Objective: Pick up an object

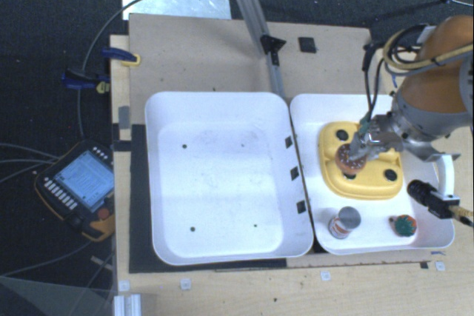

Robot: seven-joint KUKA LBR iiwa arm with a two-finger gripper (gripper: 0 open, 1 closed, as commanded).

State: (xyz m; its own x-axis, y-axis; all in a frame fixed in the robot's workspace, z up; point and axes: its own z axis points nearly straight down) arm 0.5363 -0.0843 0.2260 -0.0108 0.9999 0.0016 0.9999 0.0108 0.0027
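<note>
Camera view, looking down at a slant. The table carries two shallow white bins side by side. The left bin shows bare white floor with a few small dark dots. The right bin holds three things: a yellow plastic piece with rounded corners and dark holes, lying flat in the middle of the bin; a small grey-and-brown cylinder near the front wall, just beside the yellow piece's front edge; and a small green-and-orange object near the front right corner, apart from the cylinder.

The arm reaches in from the right, its orange band above the wrist. The gripper sits low over the left part of the yellow piece, at a small round brownish spot on it. Whether the gripper is released or grasping cannot be told; contact with the yellow piece cannot be confirmed either.

A handheld control pendant lies on the floor left of the table. Blue clamps sit at the table's left edge.
</note>
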